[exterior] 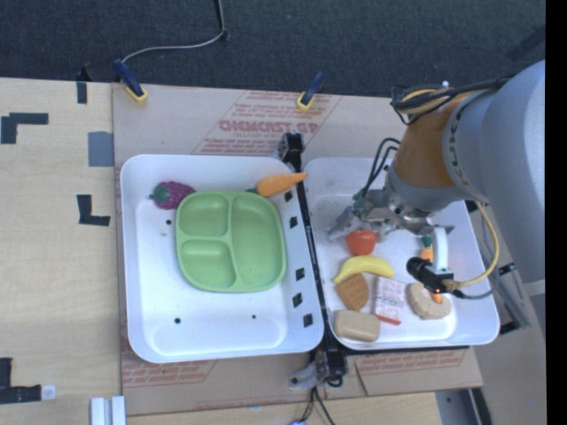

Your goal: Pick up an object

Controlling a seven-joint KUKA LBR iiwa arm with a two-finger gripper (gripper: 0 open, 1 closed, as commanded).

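Grey arm: I see the arm (478, 149) reaching in from the right, with its orange band above the right bin (478, 326).
Jaws: the jaws (361, 228) are low in the right bin, directly over the tomato (361, 242). They look spread, one metal finger (341, 227) out to the left of the tomato. I cannot confirm that anything is between them.
Tomato: red, in the middle of the right bin, just above the banana (363, 266).
Other food in right bin: a toast slice (353, 291) under the banana, a bread roll (356, 326) near the front wall, a small carton (387, 300) beside the toast, a cookie (427, 304) further right.
Carrot: the carrot (282, 183) lies across the divider between both bins.
Left bin: the left bin (151, 326) holds a green plate (230, 242) with three sections, and purple grapes (173, 193) touching its upper left edge.
Worktop: brown cardboard (257, 122) lies under both bins.
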